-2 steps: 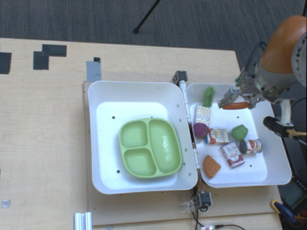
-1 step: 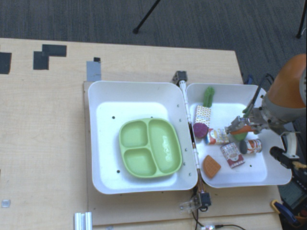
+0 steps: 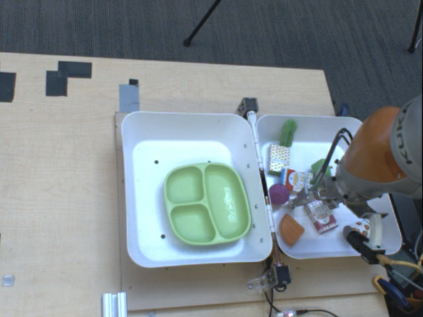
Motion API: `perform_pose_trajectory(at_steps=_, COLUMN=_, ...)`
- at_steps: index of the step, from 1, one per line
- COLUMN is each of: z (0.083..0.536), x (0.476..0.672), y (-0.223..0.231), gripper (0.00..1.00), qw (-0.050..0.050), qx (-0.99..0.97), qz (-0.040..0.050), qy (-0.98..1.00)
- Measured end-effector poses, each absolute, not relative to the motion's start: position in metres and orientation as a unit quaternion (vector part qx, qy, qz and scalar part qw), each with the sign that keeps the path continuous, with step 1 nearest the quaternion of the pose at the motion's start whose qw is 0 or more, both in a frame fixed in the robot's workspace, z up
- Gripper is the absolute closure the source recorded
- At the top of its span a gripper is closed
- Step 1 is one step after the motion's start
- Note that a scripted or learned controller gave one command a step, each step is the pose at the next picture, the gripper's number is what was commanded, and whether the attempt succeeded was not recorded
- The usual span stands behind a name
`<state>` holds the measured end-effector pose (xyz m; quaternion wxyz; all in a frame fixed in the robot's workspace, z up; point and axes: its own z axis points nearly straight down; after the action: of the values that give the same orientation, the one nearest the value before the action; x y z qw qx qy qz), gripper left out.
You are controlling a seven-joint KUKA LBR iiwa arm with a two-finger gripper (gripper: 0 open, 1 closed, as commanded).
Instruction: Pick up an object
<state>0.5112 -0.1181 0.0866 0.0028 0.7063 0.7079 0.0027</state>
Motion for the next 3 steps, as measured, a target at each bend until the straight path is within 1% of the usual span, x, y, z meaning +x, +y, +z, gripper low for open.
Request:
perform_pose_trajectory(at_steps=1, z=0.098, x=0.513, y=-0.118, gripper=1.00, qw=0.005, qx=0.706, qz=0.0043, qy=0.708)
perform_pose_trajectory(at_steps=2, z=0.185, x=0.551, y=-0.028, gripper=1.00, qw=0.001, qx=0.705, qz=0.0023, qy=0.709)
perform_pose_trajectory(at_steps=3, z=0.185, x=0.550, y=-0.029, gripper=0.00, qw=0.001, qx=0.706, qz=0.0013, qy=0.708)
